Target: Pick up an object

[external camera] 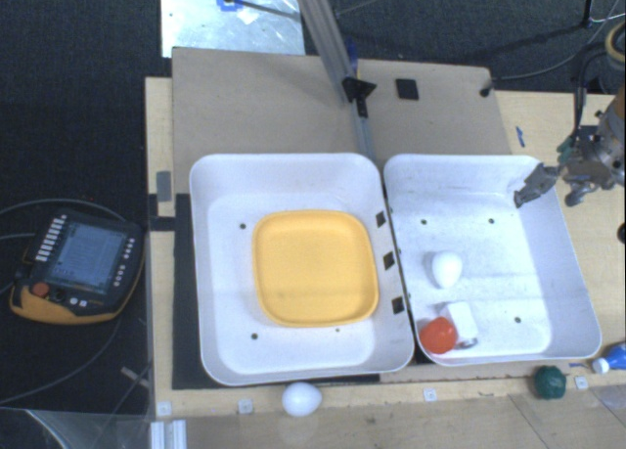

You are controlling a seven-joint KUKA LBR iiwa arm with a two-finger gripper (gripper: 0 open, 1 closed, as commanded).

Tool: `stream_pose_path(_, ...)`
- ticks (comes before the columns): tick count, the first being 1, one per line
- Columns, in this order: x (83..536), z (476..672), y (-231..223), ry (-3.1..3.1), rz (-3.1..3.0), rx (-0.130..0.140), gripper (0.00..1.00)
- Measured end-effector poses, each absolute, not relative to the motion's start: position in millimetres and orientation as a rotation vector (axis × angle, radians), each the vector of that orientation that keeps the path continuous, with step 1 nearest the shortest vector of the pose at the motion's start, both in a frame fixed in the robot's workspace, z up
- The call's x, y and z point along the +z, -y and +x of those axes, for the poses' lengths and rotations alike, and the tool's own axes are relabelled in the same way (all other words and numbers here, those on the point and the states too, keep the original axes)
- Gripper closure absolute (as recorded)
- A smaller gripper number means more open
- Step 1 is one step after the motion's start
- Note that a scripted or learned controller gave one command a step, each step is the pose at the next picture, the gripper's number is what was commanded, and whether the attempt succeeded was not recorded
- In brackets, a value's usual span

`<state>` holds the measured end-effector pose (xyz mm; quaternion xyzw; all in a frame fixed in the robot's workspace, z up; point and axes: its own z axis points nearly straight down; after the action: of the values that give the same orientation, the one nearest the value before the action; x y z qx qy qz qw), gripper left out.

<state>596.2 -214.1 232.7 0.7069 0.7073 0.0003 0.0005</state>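
Note:
The right bin (548, 271) holds a white egg-shaped object (446, 268) near its middle. A red ball (438, 336) and a small white block (462, 323) lie touching at the bin's front left corner. A square yellow plate (316, 267) lies flat in the left bin (220, 242). My gripper (556, 190) hangs over the right bin's far right corner, well away from the three objects. It is open, its two dark fingers spread with nothing between them.
A second white egg (301, 398) lies on the bench in front of the left bin. A green ball (550, 381) and a blue item (611, 360) sit by the right bin's front corner. A teach pendant (73, 266) rests on the floor at left.

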Motion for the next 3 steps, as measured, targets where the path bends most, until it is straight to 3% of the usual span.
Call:
stream_pose_path(2,118.5,586.4,202.7,-2.223,2.223,-0.002,0.0)
stream_pose_path(3,89.5,586.1,202.4,-2.223,2.222,-0.001,0.0)
